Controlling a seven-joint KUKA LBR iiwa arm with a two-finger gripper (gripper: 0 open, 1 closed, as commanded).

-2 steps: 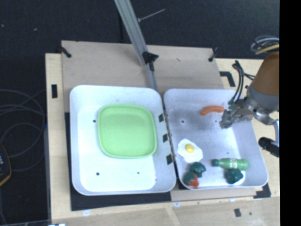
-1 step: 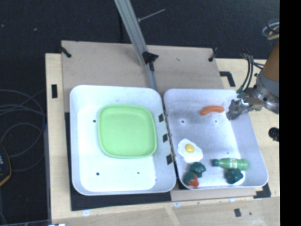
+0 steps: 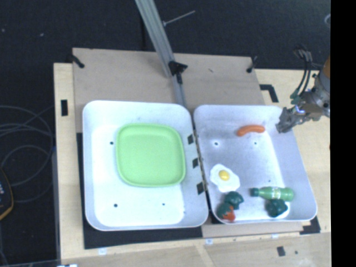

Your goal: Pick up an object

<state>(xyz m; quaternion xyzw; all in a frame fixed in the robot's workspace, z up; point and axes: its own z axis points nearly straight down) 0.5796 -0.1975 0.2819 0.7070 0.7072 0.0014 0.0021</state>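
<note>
Where the pale wooden tabletop meets the dark floor, loose cables lie on the left, and a grey metal pole slants up from the far side of the bins. A tan board lies under both bins. The left bin holds a light green square plate near its middle. The right bin holds an orange sausage towards its far side, a fried egg by its left wall, and at its near edge a green bottle lying on its side, a dark green leafy piece just beside it, and another green piece with a red tip. The gripper hovers at the far right rim of the right bin, right of the sausage and apart from it; whether it is wide or narrow cannot be told, and nothing is seen in it.
</note>
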